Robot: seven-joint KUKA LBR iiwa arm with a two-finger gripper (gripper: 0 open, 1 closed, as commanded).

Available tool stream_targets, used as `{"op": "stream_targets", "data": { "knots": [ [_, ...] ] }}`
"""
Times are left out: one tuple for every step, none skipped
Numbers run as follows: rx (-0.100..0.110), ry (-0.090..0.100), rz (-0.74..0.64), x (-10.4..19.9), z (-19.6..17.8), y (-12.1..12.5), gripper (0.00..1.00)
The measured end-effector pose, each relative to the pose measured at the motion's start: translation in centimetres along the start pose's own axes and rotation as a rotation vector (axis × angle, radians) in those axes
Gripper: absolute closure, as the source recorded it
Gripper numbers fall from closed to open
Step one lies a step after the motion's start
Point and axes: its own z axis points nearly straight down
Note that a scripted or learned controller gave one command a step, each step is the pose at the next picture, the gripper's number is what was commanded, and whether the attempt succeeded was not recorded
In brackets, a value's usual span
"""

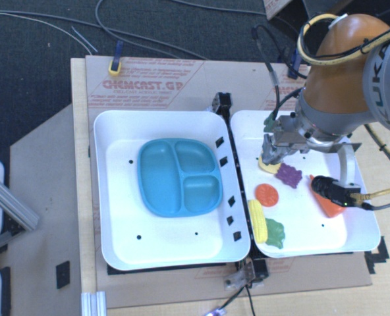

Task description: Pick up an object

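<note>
Camera view shows the gripper (pixel 272 155) low in the right bin (pixel 363 239), right of centre frame, over a pale yellow toy (pixel 269 168) beside purple grapes (pixel 290 174). Whether it's gripping, I cannot tell. Seems the grasp stage; next it must close, then lift.

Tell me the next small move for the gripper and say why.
Probably a short straight descent onto the pale yellow piece. The gripper sits right over it in the right bin, with the purple toy and orange disc close beside, so sideways travel risks nudging them. Whether it has contact already cannot be told from this view.
</note>
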Motion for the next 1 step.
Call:
{"op": "stream_targets", "data": {
  "knots": [
    [0.006,0.001,0.001,5.73,1.82,0.40,1.00]
  ]
}}
